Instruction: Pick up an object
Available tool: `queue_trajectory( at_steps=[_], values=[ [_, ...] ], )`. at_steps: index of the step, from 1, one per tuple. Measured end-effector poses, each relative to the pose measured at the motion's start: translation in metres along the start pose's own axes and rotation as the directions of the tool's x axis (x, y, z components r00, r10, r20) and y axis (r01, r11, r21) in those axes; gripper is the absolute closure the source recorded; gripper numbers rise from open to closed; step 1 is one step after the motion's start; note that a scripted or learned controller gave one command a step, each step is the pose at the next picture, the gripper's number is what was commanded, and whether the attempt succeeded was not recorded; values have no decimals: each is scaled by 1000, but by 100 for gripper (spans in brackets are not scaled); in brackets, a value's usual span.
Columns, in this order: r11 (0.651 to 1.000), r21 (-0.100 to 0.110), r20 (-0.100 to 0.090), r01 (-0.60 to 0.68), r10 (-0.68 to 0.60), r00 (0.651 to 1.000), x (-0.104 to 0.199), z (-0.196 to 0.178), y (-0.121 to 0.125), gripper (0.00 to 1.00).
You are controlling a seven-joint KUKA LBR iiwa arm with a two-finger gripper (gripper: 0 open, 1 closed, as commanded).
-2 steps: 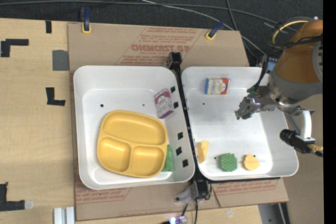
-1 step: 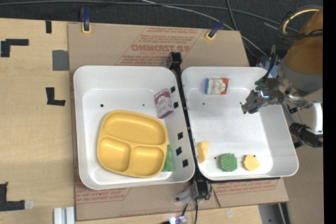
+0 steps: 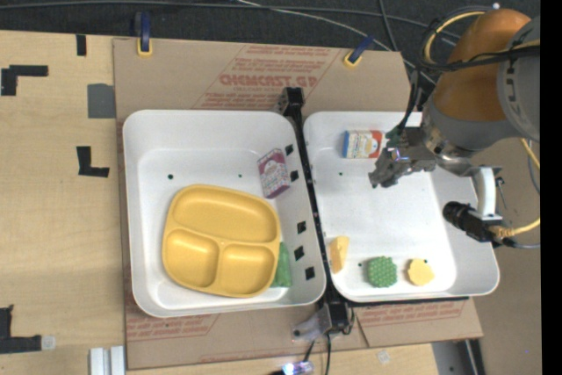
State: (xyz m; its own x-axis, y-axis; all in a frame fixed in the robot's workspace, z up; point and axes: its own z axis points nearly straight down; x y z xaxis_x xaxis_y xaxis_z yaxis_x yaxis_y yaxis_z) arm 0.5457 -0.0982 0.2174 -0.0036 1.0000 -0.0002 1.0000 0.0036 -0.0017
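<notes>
My gripper (image 3: pixel 386 172) hangs over the right bin (image 3: pixel 399 215), in its upper middle part, just right of and below a small white, blue and orange carton (image 3: pixel 361 143) lying near the bin's far wall. I see nothing between its fingers. Along the right bin's near edge lie a yellow wedge (image 3: pixel 338 253), a green bumpy round piece (image 3: pixel 381 271) and a small yellow round piece (image 3: pixel 421 273). In the left bin (image 3: pixel 145 189) a yellow divided tray (image 3: pixel 221 240) fills the near half, with a maroon packet (image 3: pixel 274 172) leaning beside the divider and a green item (image 3: pixel 282 266) at the tray's right edge.
The arm's grey body and orange band (image 3: pixel 479 92) overhang the right bin's far right corner. A black divider (image 3: pixel 303 189) runs between the bins. Cables cross the dark surface behind the bench. Bare white floor lies in the right bin's middle.
</notes>
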Motion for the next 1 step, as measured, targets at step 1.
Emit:
queue_trajectory(
  at_steps=[1],
  values=[
    [1000,0,0,-1,1,1000,48,-10,16,100]
  ],
)
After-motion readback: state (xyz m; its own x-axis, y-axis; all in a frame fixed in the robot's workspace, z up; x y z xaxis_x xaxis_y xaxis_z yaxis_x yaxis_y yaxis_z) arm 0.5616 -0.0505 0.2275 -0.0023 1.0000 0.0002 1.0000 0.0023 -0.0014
